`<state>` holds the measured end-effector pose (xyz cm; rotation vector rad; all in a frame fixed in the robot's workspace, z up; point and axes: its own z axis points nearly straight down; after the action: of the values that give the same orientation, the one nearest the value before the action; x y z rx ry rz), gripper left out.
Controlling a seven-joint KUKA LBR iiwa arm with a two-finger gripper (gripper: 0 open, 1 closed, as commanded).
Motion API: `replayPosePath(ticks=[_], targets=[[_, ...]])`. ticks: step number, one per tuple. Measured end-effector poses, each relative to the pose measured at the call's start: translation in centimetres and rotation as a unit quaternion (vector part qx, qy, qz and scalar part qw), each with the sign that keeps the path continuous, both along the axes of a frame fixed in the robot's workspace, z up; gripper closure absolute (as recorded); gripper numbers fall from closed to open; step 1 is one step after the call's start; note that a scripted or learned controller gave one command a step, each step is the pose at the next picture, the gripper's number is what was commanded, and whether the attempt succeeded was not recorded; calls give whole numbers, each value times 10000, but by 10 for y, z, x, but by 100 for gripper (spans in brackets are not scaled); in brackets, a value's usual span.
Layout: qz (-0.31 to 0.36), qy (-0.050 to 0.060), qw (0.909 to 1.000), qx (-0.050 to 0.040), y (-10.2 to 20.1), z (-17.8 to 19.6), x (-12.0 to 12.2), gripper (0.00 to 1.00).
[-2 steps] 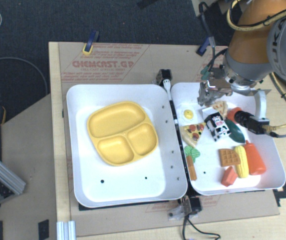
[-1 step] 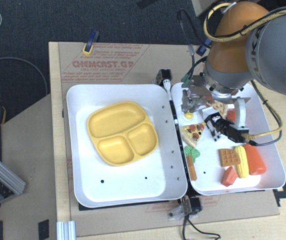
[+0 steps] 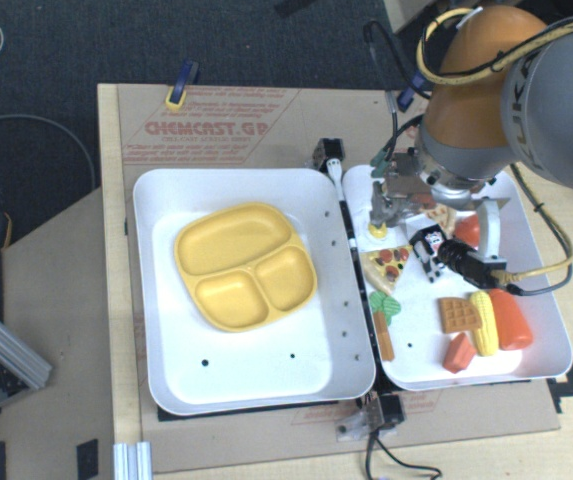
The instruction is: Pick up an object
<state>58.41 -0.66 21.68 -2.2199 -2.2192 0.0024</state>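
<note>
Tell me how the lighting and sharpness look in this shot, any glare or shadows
Camera view: even, bright overhead light; the left bin looks nearly washed out, with soft glare on the yellow divided plate. The arm casts shade over the right bin near the gripper. Toy food is slightly soft, small details unreadable.

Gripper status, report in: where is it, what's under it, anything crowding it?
Gripper low over right bin, far left corner. Nothing seen between fingers. Pizza slice just below it, waffle and corn farther down. Yellow tray alone in left bin.
</note>
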Motion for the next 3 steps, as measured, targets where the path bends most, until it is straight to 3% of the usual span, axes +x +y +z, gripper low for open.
replayPosePath(ticks=[1, 2, 3], targets=[[7, -38, 10000, -5, -1, 17, 13, 100], [-2, 2, 10000, -4, -7, 0, 6, 100], [9, -25, 10000, -2, 8, 13, 1, 100]])
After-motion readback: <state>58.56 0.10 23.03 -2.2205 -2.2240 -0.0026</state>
